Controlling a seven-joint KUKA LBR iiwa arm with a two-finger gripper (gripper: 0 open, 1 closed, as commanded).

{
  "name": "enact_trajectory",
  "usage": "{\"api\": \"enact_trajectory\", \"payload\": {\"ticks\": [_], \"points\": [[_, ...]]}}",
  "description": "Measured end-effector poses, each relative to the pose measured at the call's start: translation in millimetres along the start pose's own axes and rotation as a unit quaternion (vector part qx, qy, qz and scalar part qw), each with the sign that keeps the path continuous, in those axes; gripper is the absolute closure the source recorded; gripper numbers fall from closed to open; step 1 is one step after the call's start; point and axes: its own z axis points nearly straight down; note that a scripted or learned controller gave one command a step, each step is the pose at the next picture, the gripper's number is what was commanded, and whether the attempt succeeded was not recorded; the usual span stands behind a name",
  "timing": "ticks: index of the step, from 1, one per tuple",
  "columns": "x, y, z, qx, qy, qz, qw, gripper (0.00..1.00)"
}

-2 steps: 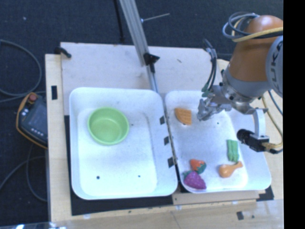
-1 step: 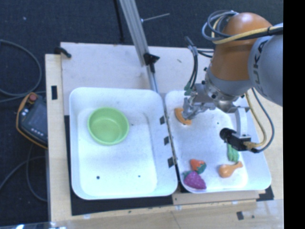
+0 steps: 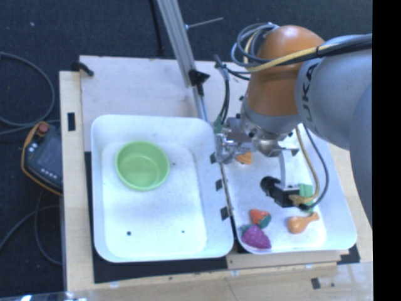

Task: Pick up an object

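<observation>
My gripper (image 3: pixel 233 148) hangs over the upper left part of the right bin (image 3: pixel 335 221), close to the wall between the two bins. A small orange object (image 3: pixel 244 158) lies just below and right of it, partly covered by the gripper body. Nearer the front of this bin lie a red and orange strawberry-like toy (image 3: pixel 259 217), a purple bunch of grapes (image 3: pixel 255 237) and an orange drumstick-shaped toy (image 3: pixel 301 222). Nothing is visibly held.
The left bin (image 3: pixel 106 231) holds a green bowl (image 3: pixel 143 165) near its back left. A slanted metal rail (image 3: pixel 178 36) rises behind the bins. The big grey arm with its orange band (image 3: pixel 282 74) covers the back of the right bin.
</observation>
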Motion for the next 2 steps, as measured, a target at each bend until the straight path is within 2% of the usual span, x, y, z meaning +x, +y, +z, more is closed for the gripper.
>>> {"api": "enact_trajectory", "payload": {"ticks": [1,2], "points": [[48.2,-1.6,15.8,0.001,0.0,0.0,1.0,1.0],[46.0,-1.3,14.9,0.0,0.0,0.002,1.0,0.0]]}}
